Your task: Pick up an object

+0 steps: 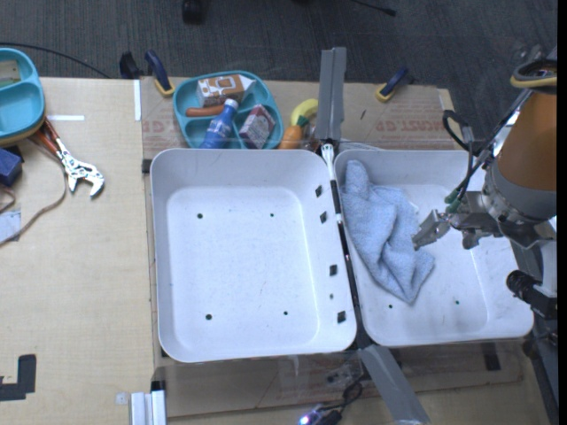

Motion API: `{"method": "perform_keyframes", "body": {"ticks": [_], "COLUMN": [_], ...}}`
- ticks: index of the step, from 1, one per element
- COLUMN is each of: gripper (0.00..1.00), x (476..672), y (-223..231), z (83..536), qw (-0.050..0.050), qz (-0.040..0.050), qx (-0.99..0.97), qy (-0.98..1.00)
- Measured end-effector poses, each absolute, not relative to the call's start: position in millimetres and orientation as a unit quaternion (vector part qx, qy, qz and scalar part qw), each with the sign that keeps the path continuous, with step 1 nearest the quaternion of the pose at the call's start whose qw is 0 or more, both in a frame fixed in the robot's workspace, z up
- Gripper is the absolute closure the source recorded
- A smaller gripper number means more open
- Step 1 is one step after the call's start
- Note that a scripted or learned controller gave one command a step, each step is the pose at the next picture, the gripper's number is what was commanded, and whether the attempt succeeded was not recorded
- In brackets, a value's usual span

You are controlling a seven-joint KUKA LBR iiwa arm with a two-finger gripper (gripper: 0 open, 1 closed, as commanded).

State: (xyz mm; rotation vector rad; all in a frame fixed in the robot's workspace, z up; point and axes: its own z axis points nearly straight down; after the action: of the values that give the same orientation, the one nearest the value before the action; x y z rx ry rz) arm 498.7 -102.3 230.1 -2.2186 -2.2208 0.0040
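Camera view from above is giving us both white bins side by side, and the action is sitting in the right bin (461, 321), where a blue-grey towel (383, 233) is lying crumpled against the divider side. It is stretching from the bin's far left corner down toward the middle of the floor, so its long axis is running roughly far-to-near with a slant to the right at the lower end, where the folds are bunching up thickest. The arm is reaching in from the right, orange band showing above the wrist, and the gripper (431, 230) is hanging at the towel's right-hand edge, tips pointing left and a little downward at the cloth. The fingers are looking slightly parted, with a narrow gap between them, and I am seeing no fabric caught in that gap; whether the tips are actually touching the towel's edge is too close to call from this angle. So the cloth is lying just to the left of the fingers, and a grab would, by my reading, be needing a short push leftward and down into that bunched edge. The left bin (177, 264) is sitting beside it, and a teal tray (188, 104) of small items is resting beyond the bins on the bench.
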Motion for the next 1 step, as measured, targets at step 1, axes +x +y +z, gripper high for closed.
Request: {"method": "perform_keyframes", "body": {"ticks": [1], "gripper": [0.0], "x": [501.2], "y": [-102.8], "z": [91.8], "qw": [0.0], "qz": [0.0001], "qx": [-0.7], "qy": [-0.714]}}
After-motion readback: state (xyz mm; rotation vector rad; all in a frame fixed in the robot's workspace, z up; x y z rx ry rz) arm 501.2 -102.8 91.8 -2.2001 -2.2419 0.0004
